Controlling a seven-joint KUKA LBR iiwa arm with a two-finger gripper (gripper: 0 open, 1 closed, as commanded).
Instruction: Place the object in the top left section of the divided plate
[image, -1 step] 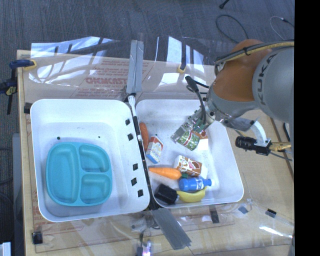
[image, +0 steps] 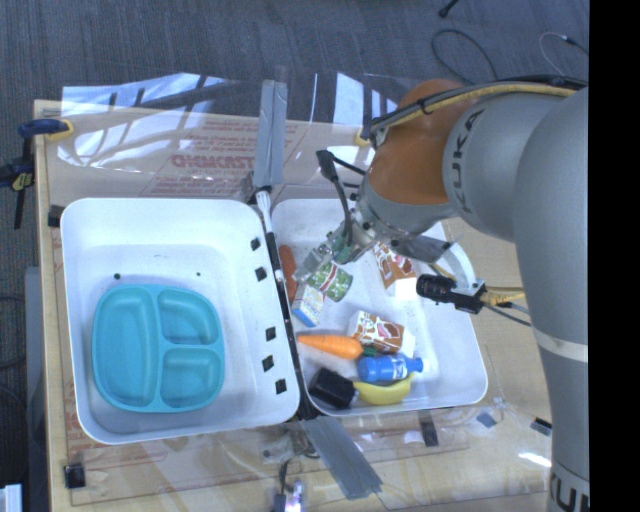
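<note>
Tool (image: 338, 250): low in right bin (image: 470, 365), over a green-white carton (image: 328, 282); open or closed, cannot tell.
Divided plate (image: 157, 347): teal, in left bin (image: 100, 230).

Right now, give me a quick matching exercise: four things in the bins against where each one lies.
Things:
1. plate
2. carrot
3. bottle
4. gripper

Places:
A. right bin, just right of the divider
B. left bin
C. above a small carton at the right bin's upper left
D. on the banana, at the right bin's near edge

Pairs: 1-B, 2-A, 3-D, 4-C
</note>
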